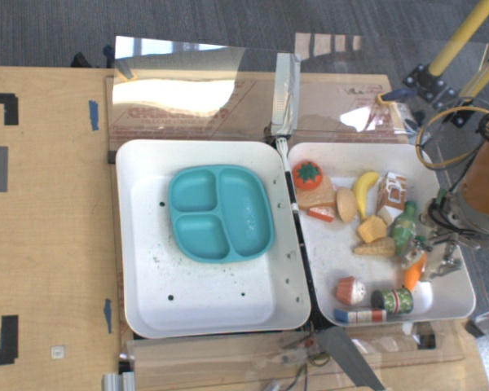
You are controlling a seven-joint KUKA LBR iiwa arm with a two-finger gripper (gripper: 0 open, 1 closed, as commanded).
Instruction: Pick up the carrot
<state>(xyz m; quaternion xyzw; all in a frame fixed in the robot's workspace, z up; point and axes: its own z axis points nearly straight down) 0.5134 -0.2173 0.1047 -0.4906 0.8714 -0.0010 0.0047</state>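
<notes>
Along the near edge of the right bin [460,304] you are seeing a green can [398,301] lying on its side. Just beyond it, toward the right edge, the carrot [413,274] is lying with the gripper [437,255] hovering close beside it. You cannot tell how the jaws are standing. By my judgement you are watching the approach step. The next move is calling for centring over the carrot, clear of the green toy [403,228] farther back.

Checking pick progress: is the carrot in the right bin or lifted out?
In the bin. The carrot lies on the right bin's floor beside the gripper.
</notes>
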